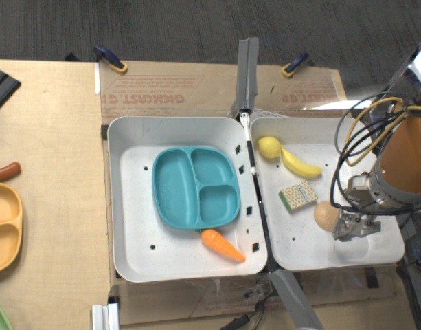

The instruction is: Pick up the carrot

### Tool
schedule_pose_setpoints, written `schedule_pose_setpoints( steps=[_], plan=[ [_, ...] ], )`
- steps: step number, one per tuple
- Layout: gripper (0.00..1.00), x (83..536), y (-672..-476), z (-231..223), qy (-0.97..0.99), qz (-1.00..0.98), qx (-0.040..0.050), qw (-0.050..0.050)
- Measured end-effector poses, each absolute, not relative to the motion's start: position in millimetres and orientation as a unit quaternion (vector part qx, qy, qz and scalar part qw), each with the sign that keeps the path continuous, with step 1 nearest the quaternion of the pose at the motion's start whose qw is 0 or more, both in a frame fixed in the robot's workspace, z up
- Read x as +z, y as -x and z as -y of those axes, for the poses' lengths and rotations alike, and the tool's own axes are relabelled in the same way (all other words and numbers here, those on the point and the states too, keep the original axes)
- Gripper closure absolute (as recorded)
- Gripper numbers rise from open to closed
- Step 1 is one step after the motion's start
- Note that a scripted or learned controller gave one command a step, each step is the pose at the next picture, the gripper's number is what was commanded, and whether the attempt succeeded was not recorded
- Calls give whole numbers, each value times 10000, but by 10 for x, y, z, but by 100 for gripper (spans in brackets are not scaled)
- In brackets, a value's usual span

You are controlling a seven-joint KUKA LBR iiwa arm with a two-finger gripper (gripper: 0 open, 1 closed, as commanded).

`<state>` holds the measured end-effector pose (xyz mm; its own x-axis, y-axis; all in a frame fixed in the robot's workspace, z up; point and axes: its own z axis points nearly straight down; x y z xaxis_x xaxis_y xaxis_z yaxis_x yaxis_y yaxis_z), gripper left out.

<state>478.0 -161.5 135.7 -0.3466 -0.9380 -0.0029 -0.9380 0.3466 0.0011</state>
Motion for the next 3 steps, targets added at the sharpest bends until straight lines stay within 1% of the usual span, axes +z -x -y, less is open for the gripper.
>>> schedule_pose_setpoints(
  steps=[1, 2, 3],
  plan=[
    [100, 2494, -4792, 2184, 5344, -8452, 1, 24],
    [100, 1773, -4783, 2203, 6688, -7434, 17, 15],
    [100, 1187, -4777, 2188, 7549, -6559, 27, 14]
  ],
)
